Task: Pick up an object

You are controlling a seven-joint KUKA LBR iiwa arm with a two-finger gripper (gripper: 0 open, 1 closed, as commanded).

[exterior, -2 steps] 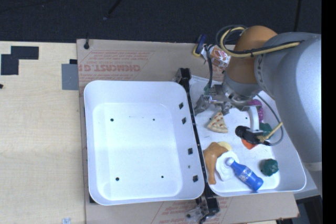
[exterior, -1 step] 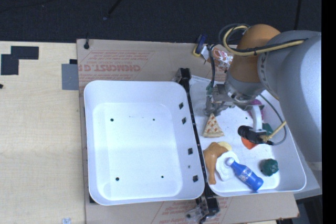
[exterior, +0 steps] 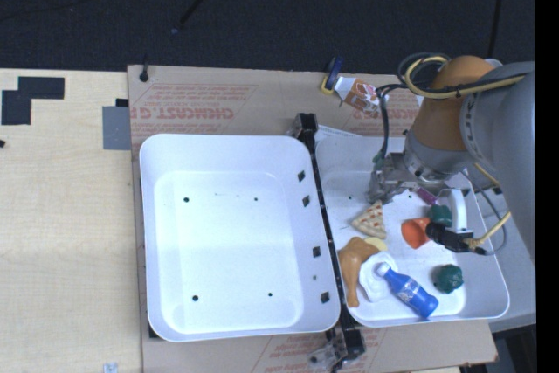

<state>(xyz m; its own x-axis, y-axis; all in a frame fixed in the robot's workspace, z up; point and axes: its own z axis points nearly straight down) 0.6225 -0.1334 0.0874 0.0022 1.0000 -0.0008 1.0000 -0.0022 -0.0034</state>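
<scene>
Camera view: gripper (exterior: 382,188) low in right bin (exterior: 489,307).
Jaws hidden, we cannot tell; two bins, one bottle (exterior: 407,289).

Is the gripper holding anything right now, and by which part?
Cannot tell: the gripper is down in the right bin just above the pizza slice.

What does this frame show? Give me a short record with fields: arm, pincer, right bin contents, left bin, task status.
arm: grey KUKA arm reaching in over the right bin
pincer: pincer low in the right bin, just above the pizza slice toy
right bin contents: pizza slice toy, blue bottle, orange cone-shaped toy, dark green ball, tan drumstick-shaped toy
left bin: left bin, white, small dark holes in its floor
task status: nothing visibly held; pickup not yet done
</scene>
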